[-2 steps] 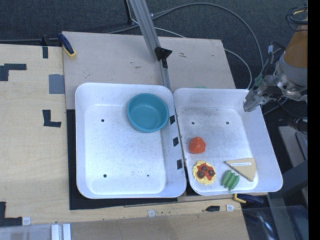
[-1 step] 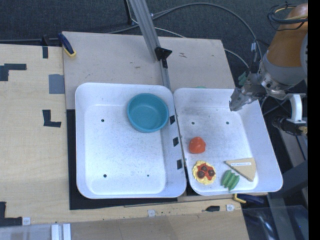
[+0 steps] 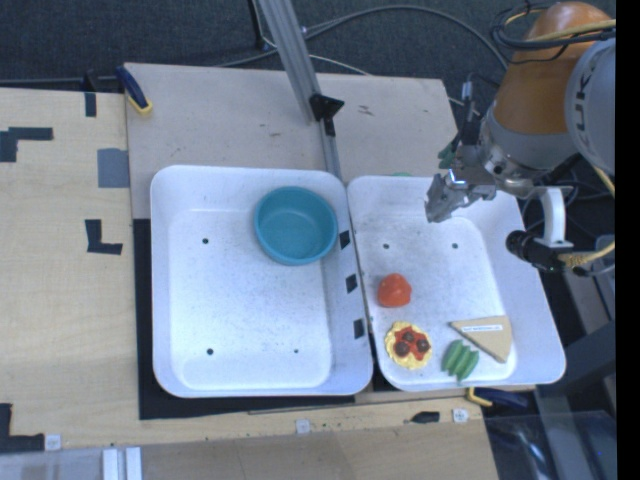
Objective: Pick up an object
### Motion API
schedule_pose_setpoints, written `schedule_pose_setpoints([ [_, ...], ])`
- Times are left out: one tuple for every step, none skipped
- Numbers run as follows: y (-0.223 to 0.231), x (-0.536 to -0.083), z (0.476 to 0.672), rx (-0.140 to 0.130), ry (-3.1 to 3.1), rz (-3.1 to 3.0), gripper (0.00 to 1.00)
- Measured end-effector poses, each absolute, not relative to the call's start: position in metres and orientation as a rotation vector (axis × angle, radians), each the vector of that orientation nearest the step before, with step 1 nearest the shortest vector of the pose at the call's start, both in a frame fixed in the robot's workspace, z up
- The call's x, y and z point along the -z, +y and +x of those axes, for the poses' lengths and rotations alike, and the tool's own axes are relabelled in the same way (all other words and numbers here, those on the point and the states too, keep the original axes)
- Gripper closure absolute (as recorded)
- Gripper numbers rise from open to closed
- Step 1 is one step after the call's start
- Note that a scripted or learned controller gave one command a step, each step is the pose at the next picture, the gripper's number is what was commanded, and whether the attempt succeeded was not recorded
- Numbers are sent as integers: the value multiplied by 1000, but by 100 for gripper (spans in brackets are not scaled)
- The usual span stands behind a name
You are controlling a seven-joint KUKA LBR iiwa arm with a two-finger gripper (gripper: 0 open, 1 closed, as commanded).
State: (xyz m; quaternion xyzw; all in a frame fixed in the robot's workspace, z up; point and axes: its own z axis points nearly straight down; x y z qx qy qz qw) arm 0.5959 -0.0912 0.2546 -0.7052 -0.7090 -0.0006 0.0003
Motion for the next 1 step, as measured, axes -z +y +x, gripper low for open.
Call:
schedule_pose_setpoints([
  [-42, -259, 594, 1, -2226, -2216, 100],
])
